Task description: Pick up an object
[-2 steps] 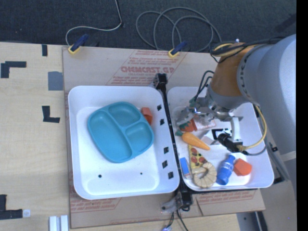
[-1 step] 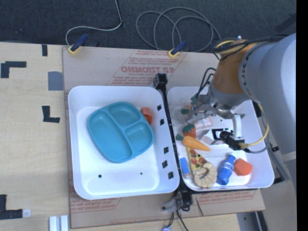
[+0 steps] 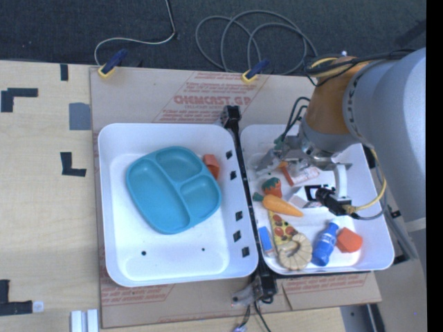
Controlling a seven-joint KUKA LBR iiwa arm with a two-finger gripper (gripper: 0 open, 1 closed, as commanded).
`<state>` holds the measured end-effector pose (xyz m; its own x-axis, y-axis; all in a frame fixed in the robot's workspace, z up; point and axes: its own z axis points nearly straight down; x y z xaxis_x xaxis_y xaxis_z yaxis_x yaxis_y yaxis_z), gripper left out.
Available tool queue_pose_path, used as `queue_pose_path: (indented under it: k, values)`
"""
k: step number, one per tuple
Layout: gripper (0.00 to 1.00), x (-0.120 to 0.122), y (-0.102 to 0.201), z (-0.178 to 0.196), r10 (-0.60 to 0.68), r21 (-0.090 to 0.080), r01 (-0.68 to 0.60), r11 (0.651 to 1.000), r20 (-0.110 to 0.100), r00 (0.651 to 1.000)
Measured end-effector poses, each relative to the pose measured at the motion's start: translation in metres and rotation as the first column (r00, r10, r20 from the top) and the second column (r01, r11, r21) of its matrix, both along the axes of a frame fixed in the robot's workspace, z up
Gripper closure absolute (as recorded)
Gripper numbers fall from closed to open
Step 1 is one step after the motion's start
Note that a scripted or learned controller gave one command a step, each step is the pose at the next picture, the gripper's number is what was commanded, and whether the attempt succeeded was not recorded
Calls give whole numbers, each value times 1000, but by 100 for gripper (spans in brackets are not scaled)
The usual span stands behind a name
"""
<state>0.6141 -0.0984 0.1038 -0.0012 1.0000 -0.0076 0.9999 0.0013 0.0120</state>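
1. We see the arm (image 3: 360, 109) reaching into the right bin (image 3: 377, 251), its pincer (image 3: 294, 163) low over the bin's upper half; we cannot tell how the pincer is set, as the wrist hides it.
2. Across the divider, well away from the pincer, the left bin (image 3: 114, 151) holds a blue divided plate (image 3: 173, 189), with a small orange piece (image 3: 211, 164) just beside the plate's rim.
3. Below the pincer lie a pizza slice (image 3: 289, 241) and a blue bottle (image 3: 324, 244), with an orange block (image 3: 349, 241) touching the bottle.
4. Nearest the pincer, just beneath it, lies the carrot (image 3: 282, 206), our likeliest target. We judge it a light, stiff plastic toy, smooth and apt to slip; its thick middle, taken across the width, offers the best hold.
5. A small red and green piece (image 3: 271, 185) sits between carrot and pincer and could get in the way.
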Motion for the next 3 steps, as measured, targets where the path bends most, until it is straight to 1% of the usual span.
queue_pose_path:
  k: [1, 2, 3]
  values:
    - [0, -4, -4, -12, 1, -2, -1, 1000, 14, 1000]
    - [100, -6, -3, -7, 2, 3, -2, 1000, 1, 1000]
    - [0, -7, -3, -7, 2, 3, -2, 1000, 0, 1000]
